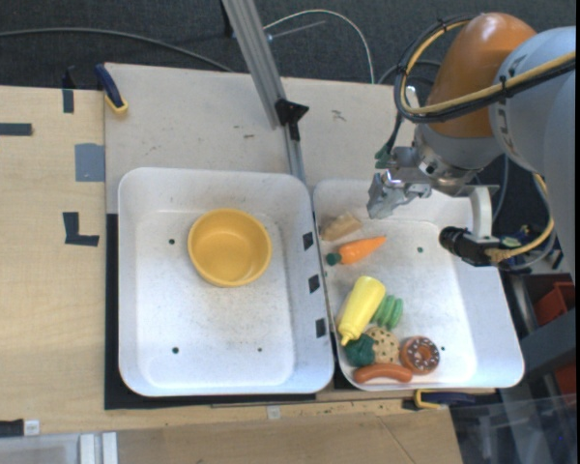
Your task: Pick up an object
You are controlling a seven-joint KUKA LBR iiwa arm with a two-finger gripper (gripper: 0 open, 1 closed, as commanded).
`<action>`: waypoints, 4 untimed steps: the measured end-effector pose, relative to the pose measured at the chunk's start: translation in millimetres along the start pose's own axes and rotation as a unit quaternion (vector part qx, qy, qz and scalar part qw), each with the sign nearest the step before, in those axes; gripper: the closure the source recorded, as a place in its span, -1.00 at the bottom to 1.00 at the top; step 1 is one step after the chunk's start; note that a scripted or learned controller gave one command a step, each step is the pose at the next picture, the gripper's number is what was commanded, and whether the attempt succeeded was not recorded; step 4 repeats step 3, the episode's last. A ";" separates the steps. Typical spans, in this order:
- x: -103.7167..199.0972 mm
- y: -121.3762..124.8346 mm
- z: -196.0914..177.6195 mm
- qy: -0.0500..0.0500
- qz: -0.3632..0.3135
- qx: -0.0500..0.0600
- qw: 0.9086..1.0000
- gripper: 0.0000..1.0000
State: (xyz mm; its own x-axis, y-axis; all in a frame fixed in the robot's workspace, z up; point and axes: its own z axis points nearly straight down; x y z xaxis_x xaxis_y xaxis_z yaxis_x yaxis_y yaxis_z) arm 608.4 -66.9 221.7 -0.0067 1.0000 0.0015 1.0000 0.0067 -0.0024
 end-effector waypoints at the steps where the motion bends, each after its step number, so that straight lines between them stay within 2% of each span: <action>1: 59.3 1.4 8.7 0.000 0.000 0.000 1.000 1.00; 2: 115.8 3.1 15.5 0.000 0.000 0.000 1.000 1.00; 3: 162.2 12.2 1.8 0.000 0.000 -0.001 1.000 1.00; 4: 162.2 12.2 1.8 0.000 0.000 -0.001 1.000 1.00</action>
